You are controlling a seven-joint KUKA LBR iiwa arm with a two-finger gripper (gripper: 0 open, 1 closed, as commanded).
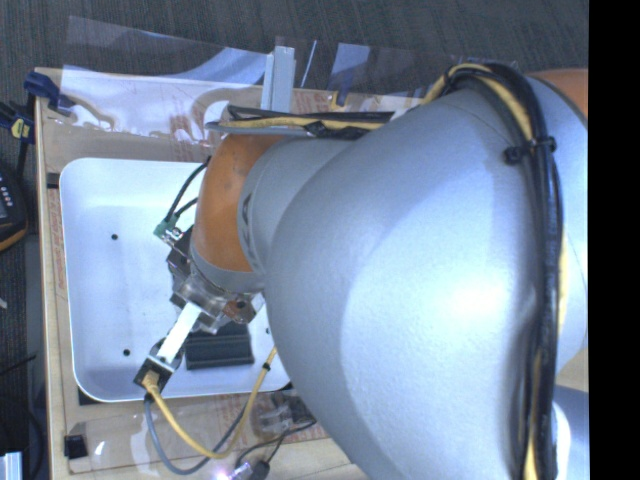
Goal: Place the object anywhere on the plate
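Object hidden from us under the grey arm point(420, 268), low over the left bin point(100, 288); we cannot tell the jaws' state.

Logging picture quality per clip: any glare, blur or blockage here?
Camera view: the grey arm looms close to the lens, blocking what lies behind it; a broad soft highlight spreads across its shell. Camera view: the white bin is bright and evenly lit, its floor nearly washed out.
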